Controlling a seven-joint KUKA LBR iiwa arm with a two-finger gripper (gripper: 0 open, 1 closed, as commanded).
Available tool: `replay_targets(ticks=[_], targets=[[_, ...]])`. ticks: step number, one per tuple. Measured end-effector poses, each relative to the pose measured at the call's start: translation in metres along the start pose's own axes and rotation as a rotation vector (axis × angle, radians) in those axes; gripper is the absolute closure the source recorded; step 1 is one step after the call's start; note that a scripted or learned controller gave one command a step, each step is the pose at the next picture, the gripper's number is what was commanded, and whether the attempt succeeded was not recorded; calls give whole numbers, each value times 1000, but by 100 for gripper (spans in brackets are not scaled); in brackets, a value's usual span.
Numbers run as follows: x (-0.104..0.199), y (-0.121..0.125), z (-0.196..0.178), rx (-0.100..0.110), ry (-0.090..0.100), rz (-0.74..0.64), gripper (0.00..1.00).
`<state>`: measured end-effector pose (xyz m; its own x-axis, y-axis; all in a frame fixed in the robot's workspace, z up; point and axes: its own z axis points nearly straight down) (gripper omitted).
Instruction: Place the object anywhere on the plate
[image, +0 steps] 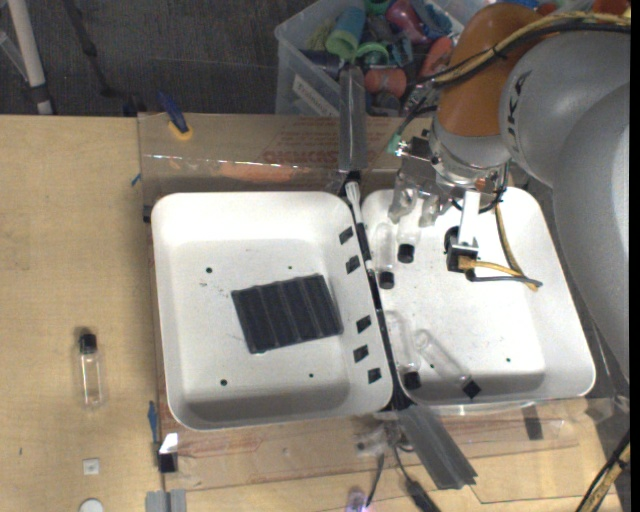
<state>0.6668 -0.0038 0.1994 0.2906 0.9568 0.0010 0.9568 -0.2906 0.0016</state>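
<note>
The robot's hand (418, 212) hangs low over the right bin's (520, 345) far left corner, fingers slightly parted around nothing. A dark ridged plate (288, 312) lies in the left bin (190, 250).

Grey arm (570, 110) with orange band enters from right, wrist bent downward. Two-finger gripper (418, 212) points down, low at upper frame; translucent fingers slightly apart.
</note>
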Motion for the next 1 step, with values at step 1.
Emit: replay_targets(ticks=[1], targets=[[9,-3,-34,0,-1,143,100]])
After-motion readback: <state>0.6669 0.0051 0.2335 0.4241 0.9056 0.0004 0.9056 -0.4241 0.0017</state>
